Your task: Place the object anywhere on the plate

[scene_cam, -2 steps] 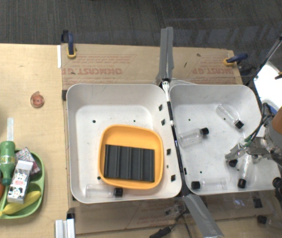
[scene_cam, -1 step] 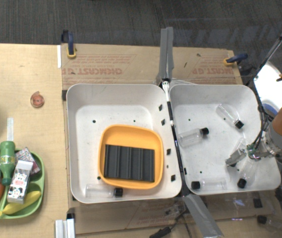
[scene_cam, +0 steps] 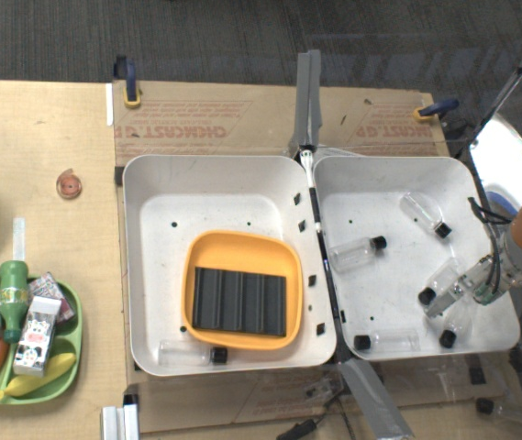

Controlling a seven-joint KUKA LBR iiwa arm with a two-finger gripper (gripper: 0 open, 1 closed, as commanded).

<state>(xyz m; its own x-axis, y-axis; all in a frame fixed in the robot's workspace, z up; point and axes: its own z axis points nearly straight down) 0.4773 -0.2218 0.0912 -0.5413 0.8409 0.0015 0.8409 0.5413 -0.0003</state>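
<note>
A yellow plate (scene_cam: 240, 246) lies in the left bin (scene_cam: 155, 200), with a black ridged block (scene_cam: 239, 301) resting on it. Just off the plate's front edge, a clear vial with a black cap (scene_cam: 192, 356) lies on the bin floor. My gripper (scene_cam: 451, 296) is low in the right bin (scene_cam: 380, 186), near its right wall. It hangs over a clear vial whose black cap (scene_cam: 426, 295) shows just to its left. Whether that vial is gripped cannot be made out.
Several more clear black-capped vials lie in the right bin, for example one at the centre left (scene_cam: 357, 250), one at the back (scene_cam: 423, 213) and one at the front (scene_cam: 387, 342). A green tray of toy food (scene_cam: 68, 360) stands on the wooden table at far left.
</note>
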